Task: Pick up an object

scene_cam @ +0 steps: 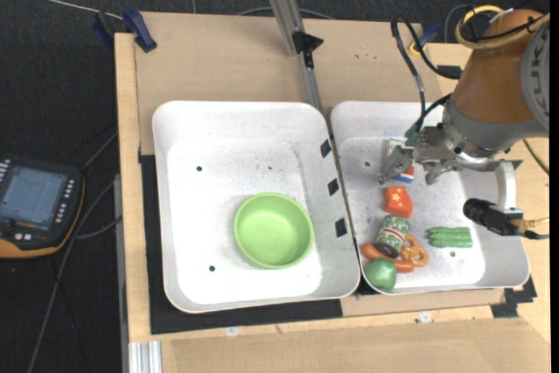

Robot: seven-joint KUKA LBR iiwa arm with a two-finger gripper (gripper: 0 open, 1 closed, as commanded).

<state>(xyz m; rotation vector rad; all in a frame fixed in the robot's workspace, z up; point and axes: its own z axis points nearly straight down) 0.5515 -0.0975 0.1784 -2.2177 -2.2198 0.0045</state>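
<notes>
The red toy [398, 202] lies in the right bin [367, 135], apart from the cluster of toys [395, 251] nearer the front wall, so it offers clear sides. It is small, orange-red and rounded. The gripper [403, 168] hangs just above it, empty; its opening cannot be judged.

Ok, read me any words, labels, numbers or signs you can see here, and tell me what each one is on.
None can be read.
Handheld controller left of the bench: its screen is lit, content too small.
Can in the right bin: patterned label, too blurred.
</notes>
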